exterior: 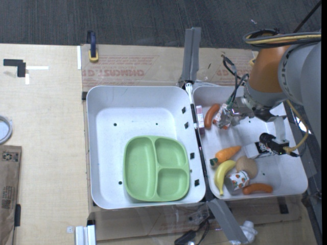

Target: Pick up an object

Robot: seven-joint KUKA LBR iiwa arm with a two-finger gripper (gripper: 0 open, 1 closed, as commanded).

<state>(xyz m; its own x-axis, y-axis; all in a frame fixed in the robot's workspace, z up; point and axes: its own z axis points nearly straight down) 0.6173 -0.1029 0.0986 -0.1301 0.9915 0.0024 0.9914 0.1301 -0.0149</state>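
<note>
My gripper (224, 118) hangs low in the back left part of the right bin (286, 182), just right of a red-orange sausage-shaped toy (211, 115). A small pink item (200, 124) lies against the bin's left wall. Nearer the front lie an orange carrot (227, 153), a yellow banana (222, 174), a tan round object (247, 165), a small printed can (236, 180) and a red-orange pepper-like piece (258, 189). The gripper's tip overlaps something white and red that I cannot make out.
The left bin (102, 137) holds a green divided plate (156, 168). A grey post (191, 55) rises behind the divider between the bins. The arm's orange band (268, 70) and cables (276, 144) overhang the right bin's back right.
</note>
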